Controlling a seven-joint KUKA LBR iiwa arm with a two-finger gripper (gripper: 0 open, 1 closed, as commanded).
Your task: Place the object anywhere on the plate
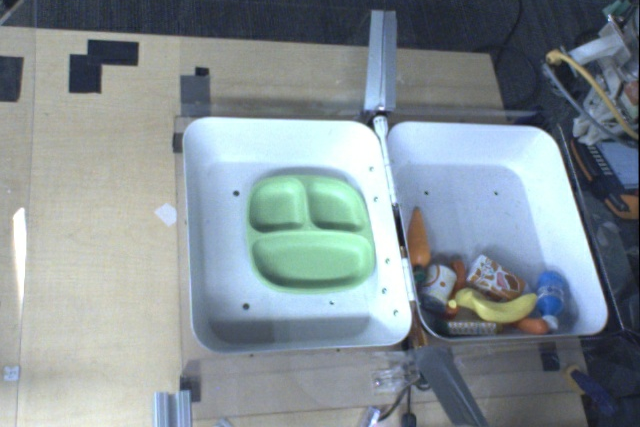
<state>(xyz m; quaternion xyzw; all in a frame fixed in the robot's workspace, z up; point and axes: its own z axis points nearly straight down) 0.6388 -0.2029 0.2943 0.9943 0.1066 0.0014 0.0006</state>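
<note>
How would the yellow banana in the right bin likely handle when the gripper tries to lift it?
The banana looks like a smooth toy, so it is probably light and stiff, perhaps slippery. Its curved, tapering shape may swivel between two fingers. It lies packed against a carrot and other small items near the right bin front wall, so neighbours may shift.

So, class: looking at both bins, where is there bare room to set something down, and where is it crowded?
Free: the green plate, all three compartments bare; the left bin floor around the plate; the right bin upper floor, bordered by its back and side walls. Crowded: the right bin's lower edge, where the carrot, banana and other toys pile together.
</note>
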